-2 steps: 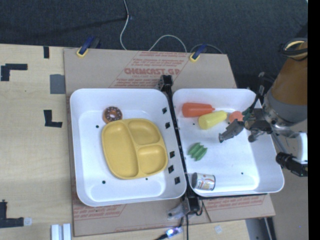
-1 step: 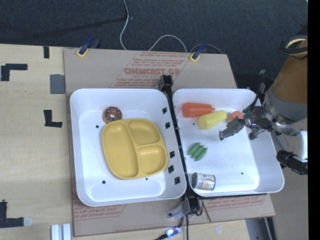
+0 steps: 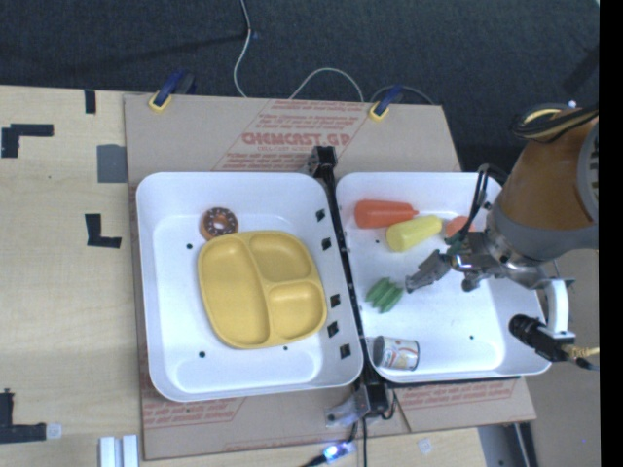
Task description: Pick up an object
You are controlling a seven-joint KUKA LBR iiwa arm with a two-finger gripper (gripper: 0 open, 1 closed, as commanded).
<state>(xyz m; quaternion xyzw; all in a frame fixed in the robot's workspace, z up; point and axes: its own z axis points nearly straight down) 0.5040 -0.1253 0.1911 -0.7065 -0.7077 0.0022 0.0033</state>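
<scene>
Orange piece (image 3: 456,226) half hidden behind claw (image 3: 435,269).

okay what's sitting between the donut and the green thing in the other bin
In the camera view, the yellow divided plate lies between the donut and the green toy, followed by the black divider where the two bins meet.

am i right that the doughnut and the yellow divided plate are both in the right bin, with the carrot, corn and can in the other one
Not quite. The camera view shows the doughnut and the yellow divided plate in the left bin, not the right. The carrot, corn and can do lie in the other one, the right bin, where the hand is.
</scene>
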